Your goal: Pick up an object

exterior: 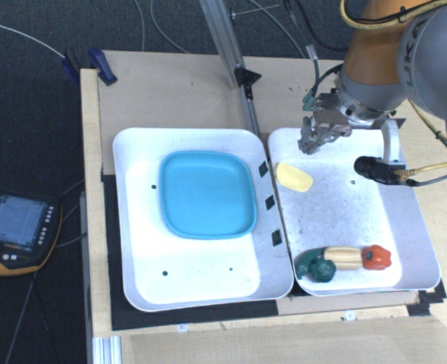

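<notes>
My gripper [311,144] hangs over the far left corner of the right bin [405,226], with the orange-banded arm rising behind it. A pale yellow object [294,177] lies on the bin floor just below and left of the gripper, apart from it. At the near edge of the same bin lie a dark green object [316,267], a tan cylinder [343,258] and a red pepper-like object [376,257], side by side. Nothing shows between the fingers.
The left bin [136,264] holds a blue square plate [207,194]. A metal pole [225,36] slants across the back of the bench. A black fitting [376,168] hangs from the arm over the right bin. A teach pendant [15,226] lies off the bench at left.
</notes>
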Controlling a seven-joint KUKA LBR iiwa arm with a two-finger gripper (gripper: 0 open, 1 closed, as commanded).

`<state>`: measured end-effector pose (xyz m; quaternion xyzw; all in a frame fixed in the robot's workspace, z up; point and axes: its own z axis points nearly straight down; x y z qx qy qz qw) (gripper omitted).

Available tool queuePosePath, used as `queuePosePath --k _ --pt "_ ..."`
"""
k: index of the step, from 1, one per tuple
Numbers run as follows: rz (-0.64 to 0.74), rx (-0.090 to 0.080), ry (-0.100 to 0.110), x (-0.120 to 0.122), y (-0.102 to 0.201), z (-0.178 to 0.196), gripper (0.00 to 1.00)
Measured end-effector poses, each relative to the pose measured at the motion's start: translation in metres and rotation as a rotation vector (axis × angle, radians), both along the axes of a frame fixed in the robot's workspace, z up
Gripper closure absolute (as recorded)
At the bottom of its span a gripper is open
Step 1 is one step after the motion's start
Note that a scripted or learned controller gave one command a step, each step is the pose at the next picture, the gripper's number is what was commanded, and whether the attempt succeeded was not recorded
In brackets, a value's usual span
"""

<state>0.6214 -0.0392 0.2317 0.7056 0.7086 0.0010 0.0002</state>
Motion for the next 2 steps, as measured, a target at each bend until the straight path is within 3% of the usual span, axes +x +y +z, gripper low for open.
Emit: queuePosePath --k 2 --pt "-0.001 0.0 0.002 0.039 0.09 -0.011 1.0"
